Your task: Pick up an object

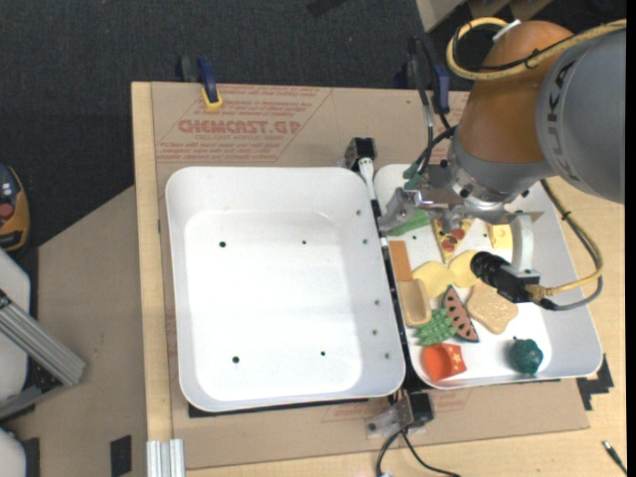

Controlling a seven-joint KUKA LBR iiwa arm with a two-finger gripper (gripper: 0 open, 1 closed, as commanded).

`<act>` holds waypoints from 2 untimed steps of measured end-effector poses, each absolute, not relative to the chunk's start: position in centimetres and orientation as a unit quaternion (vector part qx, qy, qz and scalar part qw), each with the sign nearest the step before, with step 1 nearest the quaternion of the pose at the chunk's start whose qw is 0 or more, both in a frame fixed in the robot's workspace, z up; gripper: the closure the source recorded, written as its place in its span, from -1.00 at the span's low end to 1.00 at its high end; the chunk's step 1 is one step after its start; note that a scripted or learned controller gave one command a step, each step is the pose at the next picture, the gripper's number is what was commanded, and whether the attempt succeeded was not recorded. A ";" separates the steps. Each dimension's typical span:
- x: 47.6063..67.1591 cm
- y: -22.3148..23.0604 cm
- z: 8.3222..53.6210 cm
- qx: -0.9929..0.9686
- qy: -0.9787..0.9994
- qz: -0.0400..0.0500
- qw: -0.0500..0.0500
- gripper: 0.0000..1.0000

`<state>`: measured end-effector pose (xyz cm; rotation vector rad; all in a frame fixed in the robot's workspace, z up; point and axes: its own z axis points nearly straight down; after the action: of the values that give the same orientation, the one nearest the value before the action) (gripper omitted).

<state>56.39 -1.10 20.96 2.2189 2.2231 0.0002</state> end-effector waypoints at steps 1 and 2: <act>60.8 1.5 34.1 0.705 0.709 0.006 0.006 -1.00; 66.9 2.4 34.9 0.706 0.708 0.002 0.004 -1.00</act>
<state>66.93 2.37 34.89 2.2136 2.2188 0.0076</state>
